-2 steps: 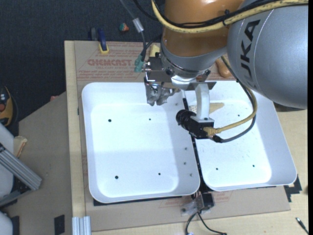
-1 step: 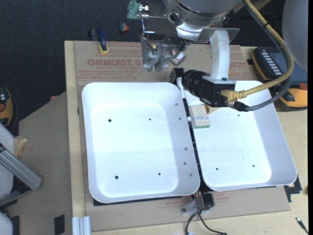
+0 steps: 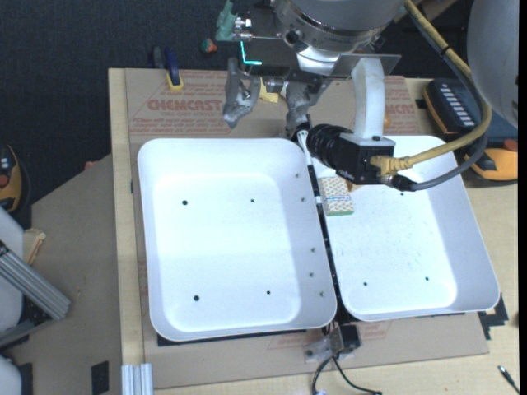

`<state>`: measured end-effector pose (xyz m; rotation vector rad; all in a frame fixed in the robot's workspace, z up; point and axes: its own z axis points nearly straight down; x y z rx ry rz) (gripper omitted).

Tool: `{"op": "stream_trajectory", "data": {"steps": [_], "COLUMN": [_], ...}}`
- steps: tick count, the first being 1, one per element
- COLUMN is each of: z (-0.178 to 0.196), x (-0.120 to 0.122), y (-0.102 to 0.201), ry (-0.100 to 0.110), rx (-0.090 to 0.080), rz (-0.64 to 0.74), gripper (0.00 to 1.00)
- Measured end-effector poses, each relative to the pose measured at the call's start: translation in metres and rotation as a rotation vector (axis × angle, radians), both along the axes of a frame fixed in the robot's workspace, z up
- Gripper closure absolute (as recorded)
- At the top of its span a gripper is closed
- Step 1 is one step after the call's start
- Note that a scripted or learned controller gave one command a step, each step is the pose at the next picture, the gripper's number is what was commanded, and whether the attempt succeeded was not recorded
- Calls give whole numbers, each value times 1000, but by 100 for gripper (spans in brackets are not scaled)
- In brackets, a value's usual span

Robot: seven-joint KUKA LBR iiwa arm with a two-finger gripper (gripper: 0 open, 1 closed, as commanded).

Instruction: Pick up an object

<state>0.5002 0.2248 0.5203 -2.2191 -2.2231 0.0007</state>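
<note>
A small packet (image 3: 337, 197) with a green-dotted face and a tan edge lies in the right bin (image 3: 428, 253), close to its left wall near the back. My gripper (image 3: 267, 108) hangs over the cardboard just behind the left bin (image 3: 222, 245), above its back right corner. Its two fingers (image 3: 237, 103) stand apart, open, with nothing between them. The packet sits to the right of the gripper and nearer the front. A black cylinder (image 3: 342, 151) mounted on the wrist hangs over the right bin's back left corner, just behind the packet.
Both bins rest on a cardboard sheet (image 3: 123, 220). A blue and yellow clamp (image 3: 172, 69) holds its back left edge. A black keypad device (image 3: 452, 105) lies at the back right. A yellow-tipped cable (image 3: 428, 159) crosses above the right bin.
</note>
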Motion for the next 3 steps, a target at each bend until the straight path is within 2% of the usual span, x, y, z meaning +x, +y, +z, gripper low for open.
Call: {"op": "stream_trajectory", "data": {"steps": [1, 2, 3], "z": [11, 21, 21], "x": [0, 0, 0], "y": [1, 2, 2], "ry": [-4, -7, -6], "rx": [1, 3, 2], "rz": [2, 4, 4], "gripper": [100, 100, 0]}}
